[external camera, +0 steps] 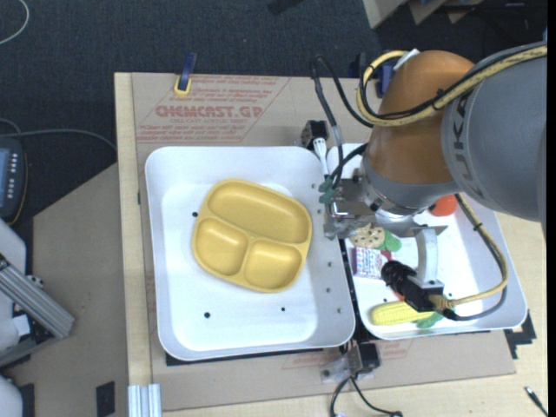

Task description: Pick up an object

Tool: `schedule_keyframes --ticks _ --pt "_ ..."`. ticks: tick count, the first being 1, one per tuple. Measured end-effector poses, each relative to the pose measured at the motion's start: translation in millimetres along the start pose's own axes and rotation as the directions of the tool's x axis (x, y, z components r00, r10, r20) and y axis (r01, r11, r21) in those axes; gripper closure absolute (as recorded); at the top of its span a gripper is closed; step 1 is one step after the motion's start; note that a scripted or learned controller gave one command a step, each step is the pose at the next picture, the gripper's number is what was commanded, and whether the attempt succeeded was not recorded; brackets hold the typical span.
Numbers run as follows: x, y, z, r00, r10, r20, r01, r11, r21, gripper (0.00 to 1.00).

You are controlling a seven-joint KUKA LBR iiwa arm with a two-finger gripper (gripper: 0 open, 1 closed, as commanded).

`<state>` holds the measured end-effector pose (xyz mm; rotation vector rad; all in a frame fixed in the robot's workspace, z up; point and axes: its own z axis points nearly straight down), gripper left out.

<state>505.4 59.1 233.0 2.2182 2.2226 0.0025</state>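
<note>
The grey arm with its orange band [417,102] reaches in from the right and hangs over the right bin [486,272]. My gripper [346,220] is low at that bin's left edge, just above a round speckled cookie [370,234]. Beside the cookie lie a green piece [393,243] and a pink and purple packet [367,264]. A yellow corn cob [396,313] rests near the bin's front. An orange object [445,204] peeks out from under the wrist. Nothing is visibly held.
The left bin [174,233] holds a yellow divided plate [252,234]. A ridge [334,276] separates the two bins. Black cables [417,289] loop down from the wrist over the right bin. A cardboard sheet [208,102] lies behind the bins.
</note>
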Motion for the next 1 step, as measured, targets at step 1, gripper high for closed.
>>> schedule_keyframes --ticks 1 --pt "-0.6 -1.2 -0.5 1.000 0.001 0.000 -0.001 1.000 0.002 1.00"
